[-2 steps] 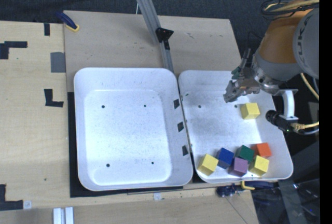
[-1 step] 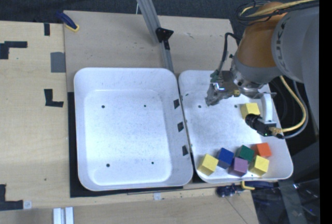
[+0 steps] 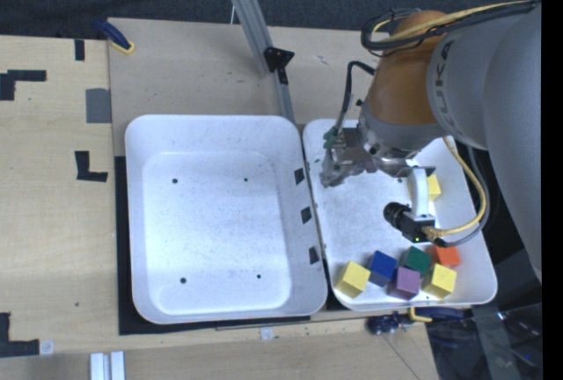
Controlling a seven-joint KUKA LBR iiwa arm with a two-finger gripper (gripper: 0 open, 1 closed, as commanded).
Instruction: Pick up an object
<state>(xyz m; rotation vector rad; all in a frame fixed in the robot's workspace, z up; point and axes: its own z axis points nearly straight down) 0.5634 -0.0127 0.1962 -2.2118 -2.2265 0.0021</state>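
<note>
Nearest the camera, along the front edge of the right bin (image 3: 475, 286), sits a tight cluster of small cubes: a yellow cube (image 3: 354, 279) at the left, a blue cube (image 3: 383, 266) just beside it, then a purple cube (image 3: 407, 281), a green cube (image 3: 416, 260) behind that, a second yellow cube (image 3: 442, 280) and an orange cube (image 3: 448, 256) at the right end. They look to be touching or nearly so; none is in my grip. One more yellow piece (image 3: 431, 186) lies farther back near the bin's right side, partly hidden by my wrist hardware.

The left bin (image 3: 211, 220) lies alongside, w/ only a few dark dots on its floor.

Farther in, my pincer (image 3: 332, 171) hangs over the back-left part of the right bin, close to the wall shared w/ the left bin and well apart from the cube cluster. It points down and slightly left. Fingers are small and dark against the mount, so I can't tell if they're spread or closed; nothing visible between them.

Above that, my wrist w/ the orange band (image 3: 405, 79) tilts over the bin's rear, and my grey arm (image 3: 501, 79) comes in from the right, w/ cables looping along it.

Farthest back, the wooden counter (image 3: 176, 70) carries a slanted metal rail (image 3: 251, 9).
</note>
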